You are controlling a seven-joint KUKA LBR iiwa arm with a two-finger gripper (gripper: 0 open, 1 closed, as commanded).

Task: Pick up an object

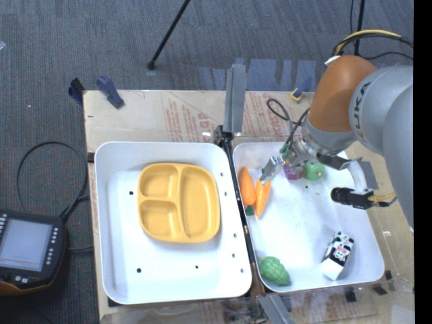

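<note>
There is one camera, fixed high above the counter (155,117) and tilted down at a slant, far enough off to take in both white bins whole. The left bin (115,248) fills the lower middle of the frame, the right bin (368,262) the lower right. Grey carpet (81,32) runs across the top and down the left edge. The arm (378,113) enters from the right side of the frame.
</note>
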